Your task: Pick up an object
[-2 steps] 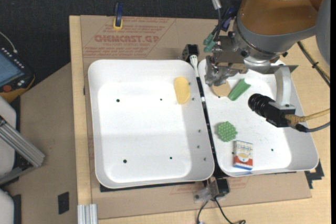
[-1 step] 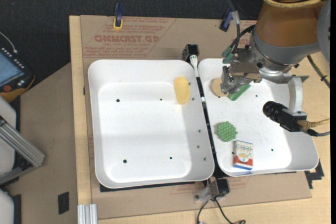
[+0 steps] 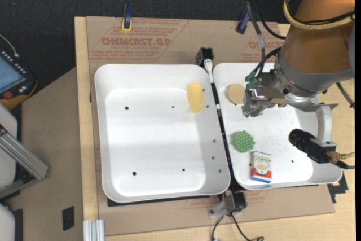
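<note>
Tan round piece sits just beside gripper in right bin. Can't tell if gripper's open or closed, so you check that, centre over piece, drop straight.

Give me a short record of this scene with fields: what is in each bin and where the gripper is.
left bin: one yellow piece, near the side facing the other bin
right bin: tan disc, green ball, small carton
gripper: over the right bin, just beside the tan disc
nearest to gripper: tan disc
</note>
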Robot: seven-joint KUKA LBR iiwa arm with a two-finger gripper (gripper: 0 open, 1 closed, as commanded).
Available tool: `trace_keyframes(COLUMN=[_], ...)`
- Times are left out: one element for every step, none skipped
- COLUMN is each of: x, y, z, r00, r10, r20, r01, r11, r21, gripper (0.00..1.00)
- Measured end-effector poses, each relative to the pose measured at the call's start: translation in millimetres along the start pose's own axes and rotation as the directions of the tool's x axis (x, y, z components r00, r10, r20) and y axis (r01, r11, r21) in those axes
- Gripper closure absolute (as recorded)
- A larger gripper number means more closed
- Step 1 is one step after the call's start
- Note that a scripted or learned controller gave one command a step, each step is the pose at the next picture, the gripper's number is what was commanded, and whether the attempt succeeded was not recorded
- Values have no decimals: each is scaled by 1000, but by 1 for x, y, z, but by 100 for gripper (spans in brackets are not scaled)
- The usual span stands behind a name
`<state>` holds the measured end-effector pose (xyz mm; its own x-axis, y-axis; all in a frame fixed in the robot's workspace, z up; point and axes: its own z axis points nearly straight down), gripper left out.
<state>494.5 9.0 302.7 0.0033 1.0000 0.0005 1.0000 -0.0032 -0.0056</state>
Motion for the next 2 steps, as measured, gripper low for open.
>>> trace_keyframes(x=[54, 27], y=[28, 47], z=[-54, -22], r00=[1000, 1000], r10=[-9, 0], r20=[-1, 1], r01=[9, 0], r11=[1000, 1000], r21=[-14, -2], gripper=[100, 100])
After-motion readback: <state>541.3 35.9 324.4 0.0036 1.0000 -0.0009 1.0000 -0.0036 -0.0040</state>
